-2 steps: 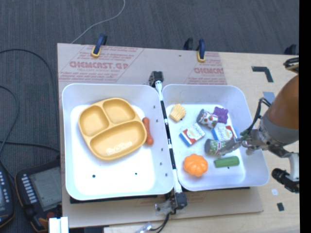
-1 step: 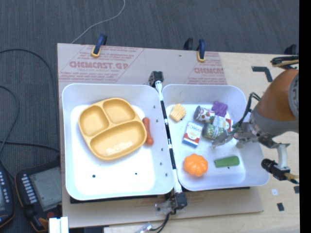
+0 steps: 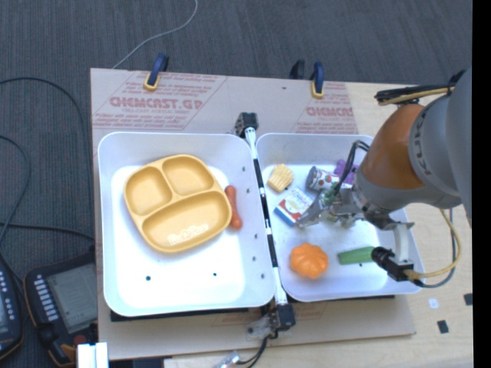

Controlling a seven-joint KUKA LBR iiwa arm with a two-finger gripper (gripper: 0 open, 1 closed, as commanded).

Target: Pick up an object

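Grey gripper [image 3: 322, 211] sits low in the middle of the right bin [image 3: 349, 282], beside the small packet [image 3: 293, 205], seemingly reaching for a pick; I cannot tell its grip, so next it must close on something and lift.

A robotics lab: a board [image 3: 253, 102] clamped by blue-and-yellow clamps [image 3: 157, 67] over grey carpet [image 3: 69, 29], loose cables [image 3: 165, 29], a teach pendant [image 3: 61, 301], and two white bins [image 3: 111, 205].

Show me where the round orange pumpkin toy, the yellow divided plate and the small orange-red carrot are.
round orange pumpkin toy [image 3: 308, 260], camera view, middle of its body
yellow divided plate [image 3: 178, 202], camera view, central ridge
small orange-red carrot [image 3: 233, 206], camera view, mid-length
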